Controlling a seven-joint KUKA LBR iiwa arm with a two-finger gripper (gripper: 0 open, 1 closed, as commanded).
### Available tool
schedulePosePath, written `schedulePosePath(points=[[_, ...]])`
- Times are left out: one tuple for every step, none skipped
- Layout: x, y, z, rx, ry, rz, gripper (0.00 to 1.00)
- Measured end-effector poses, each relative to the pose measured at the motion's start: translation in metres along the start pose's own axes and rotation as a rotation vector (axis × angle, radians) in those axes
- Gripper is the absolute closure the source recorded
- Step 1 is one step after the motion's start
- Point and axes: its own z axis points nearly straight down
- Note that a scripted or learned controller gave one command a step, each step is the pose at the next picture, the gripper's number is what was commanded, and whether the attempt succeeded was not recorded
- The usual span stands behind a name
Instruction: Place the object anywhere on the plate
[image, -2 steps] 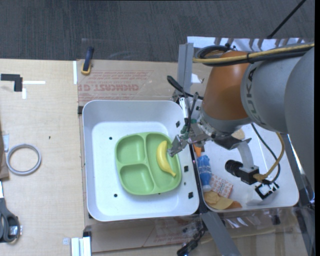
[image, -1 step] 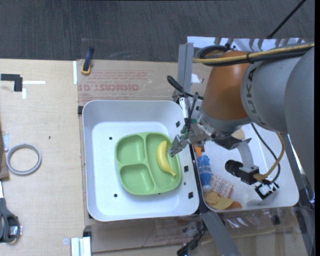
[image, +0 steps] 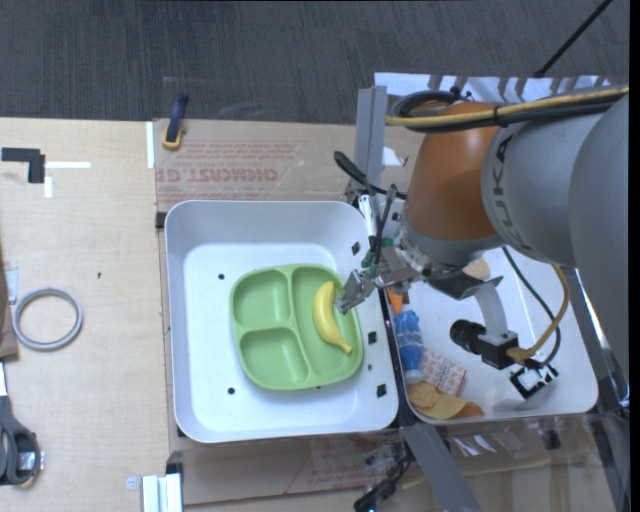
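The banana (image: 331, 318) lies in the right-hand compartment of the green plate (image: 262, 340), inside the left bin (image: 190, 330). The gripper (image: 352, 295) sits just beside the banana's upper end; whether it is spread or pinching, I cannot tell.

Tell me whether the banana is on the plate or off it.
On it. The banana lies in the right compartment of the green plate, inside the left bin.
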Motion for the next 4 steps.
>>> schedulePosePath(points=[[0.0000, 0.0000, 0.0000, 0.000, 0.000, 0.000, 0.00], [0.0000, 0.0000, 0.0000, 0.000, 0.000, 0.000, 0.00], [0.0000, 0.0000, 0.0000, 0.000, 0.000, 0.000, 0.00], [0.0000, 0.0000, 0.0000, 0.000, 0.000, 0.000, 0.00]])
